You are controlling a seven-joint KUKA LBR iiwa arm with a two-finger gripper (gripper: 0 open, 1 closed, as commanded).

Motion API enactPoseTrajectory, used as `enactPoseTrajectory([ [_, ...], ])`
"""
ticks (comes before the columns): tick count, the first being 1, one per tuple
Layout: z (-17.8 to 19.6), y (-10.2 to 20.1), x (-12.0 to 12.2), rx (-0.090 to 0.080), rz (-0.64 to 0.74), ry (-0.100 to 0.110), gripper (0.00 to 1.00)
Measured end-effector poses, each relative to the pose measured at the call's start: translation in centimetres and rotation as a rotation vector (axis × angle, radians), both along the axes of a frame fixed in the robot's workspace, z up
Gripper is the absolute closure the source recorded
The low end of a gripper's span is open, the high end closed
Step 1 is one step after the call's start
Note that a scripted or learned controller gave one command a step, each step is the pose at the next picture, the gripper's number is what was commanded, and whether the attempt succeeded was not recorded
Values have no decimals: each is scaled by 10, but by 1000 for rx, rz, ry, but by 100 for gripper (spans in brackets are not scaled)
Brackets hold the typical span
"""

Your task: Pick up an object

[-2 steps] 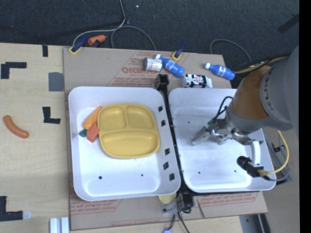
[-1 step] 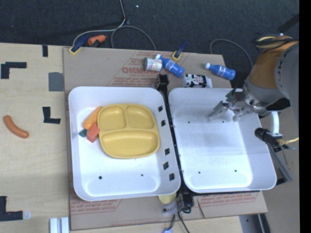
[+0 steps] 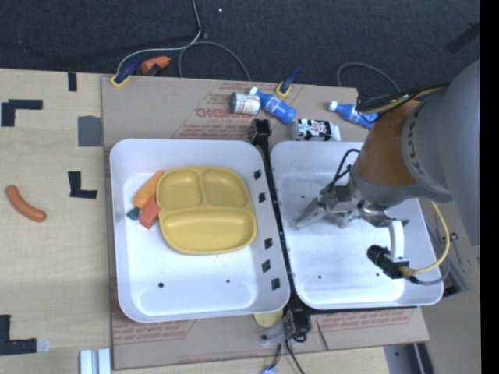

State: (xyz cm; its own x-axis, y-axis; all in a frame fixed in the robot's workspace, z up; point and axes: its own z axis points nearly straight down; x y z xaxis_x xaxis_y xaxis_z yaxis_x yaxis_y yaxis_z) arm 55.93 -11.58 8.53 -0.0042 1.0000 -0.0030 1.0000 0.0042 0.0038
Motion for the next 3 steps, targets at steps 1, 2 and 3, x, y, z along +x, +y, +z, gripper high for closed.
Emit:
enactPoseTrajectory([
  [1,1,9,46,1,-1,-2,0],
  [2,0,23,85,2,-1,0,0],
  [3,0,19,109,0,0,8,0],
])
